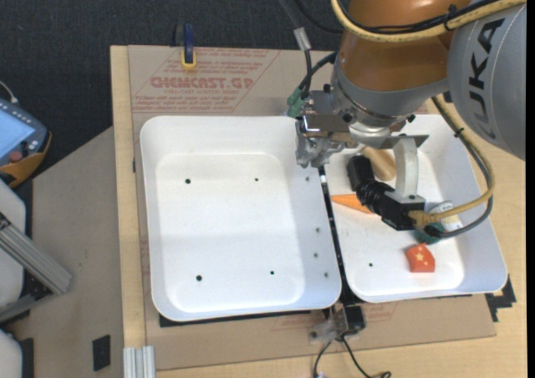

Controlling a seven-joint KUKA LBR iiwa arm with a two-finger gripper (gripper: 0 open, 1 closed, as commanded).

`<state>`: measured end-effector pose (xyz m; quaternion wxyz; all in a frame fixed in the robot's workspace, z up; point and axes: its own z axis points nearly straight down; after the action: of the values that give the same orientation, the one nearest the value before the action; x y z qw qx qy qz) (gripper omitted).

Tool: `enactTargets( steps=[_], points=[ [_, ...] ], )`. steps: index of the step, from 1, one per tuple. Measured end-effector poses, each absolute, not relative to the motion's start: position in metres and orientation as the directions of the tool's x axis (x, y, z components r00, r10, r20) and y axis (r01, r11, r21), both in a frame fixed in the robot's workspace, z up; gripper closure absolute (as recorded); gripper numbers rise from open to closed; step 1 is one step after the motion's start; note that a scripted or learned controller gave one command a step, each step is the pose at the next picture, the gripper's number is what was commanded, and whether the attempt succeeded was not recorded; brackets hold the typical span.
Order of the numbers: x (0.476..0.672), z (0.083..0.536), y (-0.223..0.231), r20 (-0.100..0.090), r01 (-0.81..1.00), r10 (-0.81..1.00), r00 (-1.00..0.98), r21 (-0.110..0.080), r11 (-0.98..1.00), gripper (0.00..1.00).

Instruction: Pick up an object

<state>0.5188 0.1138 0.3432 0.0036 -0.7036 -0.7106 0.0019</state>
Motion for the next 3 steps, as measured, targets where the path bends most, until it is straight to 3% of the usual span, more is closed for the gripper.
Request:
enactTargets(
  steps=[1,2,3],
  points=[
    [0.478,0.362,0.108,0.001,1.000,1.000,-0.002,-0.003,0.002,1.00],
    [0.493,0.363,0.158,0.001,1.000,1.000,-0.005,0.002,0.005,1.00],
    [0.478,0.351,0.144,-0.001,1.000,1.000,0.002,-0.005,-0.002,1.00]
  ],
)
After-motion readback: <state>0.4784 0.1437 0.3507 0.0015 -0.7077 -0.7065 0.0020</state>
